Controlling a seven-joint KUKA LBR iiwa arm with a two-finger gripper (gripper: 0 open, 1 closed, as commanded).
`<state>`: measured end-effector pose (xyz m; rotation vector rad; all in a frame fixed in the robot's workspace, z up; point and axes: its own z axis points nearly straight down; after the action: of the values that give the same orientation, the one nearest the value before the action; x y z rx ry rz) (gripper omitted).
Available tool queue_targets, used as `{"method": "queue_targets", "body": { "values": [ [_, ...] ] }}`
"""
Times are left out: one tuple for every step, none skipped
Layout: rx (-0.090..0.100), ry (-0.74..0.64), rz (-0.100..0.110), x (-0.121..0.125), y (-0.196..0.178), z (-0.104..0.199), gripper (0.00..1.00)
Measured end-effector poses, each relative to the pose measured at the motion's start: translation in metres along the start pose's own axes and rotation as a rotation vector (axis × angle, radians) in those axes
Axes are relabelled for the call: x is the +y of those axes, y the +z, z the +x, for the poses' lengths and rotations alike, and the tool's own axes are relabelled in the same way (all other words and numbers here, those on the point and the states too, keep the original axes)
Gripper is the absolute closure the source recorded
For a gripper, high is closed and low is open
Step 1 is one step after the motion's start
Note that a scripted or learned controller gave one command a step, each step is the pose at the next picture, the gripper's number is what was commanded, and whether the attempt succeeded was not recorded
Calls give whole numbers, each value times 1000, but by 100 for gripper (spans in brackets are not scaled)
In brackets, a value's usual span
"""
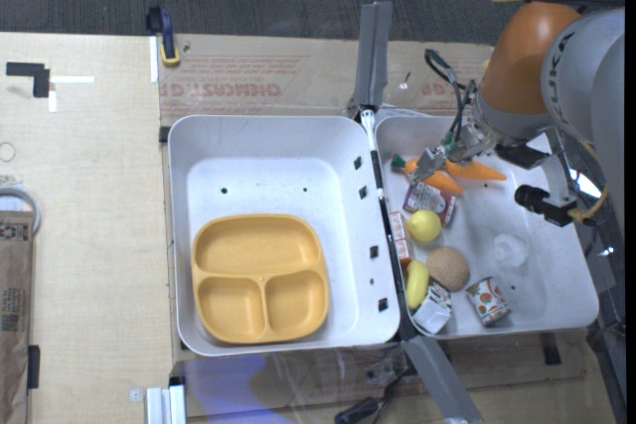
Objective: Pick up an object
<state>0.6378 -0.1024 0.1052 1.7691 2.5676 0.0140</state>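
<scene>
I see the gripper (434, 162) low in the right bin (556, 313), touching an orange carrot (475, 172). I cannot tell its state. Just below it lie a lemon (424, 225) and a small packet (437, 204).

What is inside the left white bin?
The left white bin holds one yellow three-compartment plastic tray, lying flat toward the near side. A few small dark specks dot the bare floor behind it. Whatever lies beneath the tray is covered.
</scene>
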Motion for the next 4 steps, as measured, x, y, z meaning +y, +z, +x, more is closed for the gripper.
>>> {"method": "queue_targets", "body": {
  "values": [
    [-4,-22,-9,15,-2,-16,0],
    [11,9,17,10,3,-35,0],
    [12,73,19,-18,12,-35,0],
    [14,72,27,-20,0,-36,100]
  ]
}}
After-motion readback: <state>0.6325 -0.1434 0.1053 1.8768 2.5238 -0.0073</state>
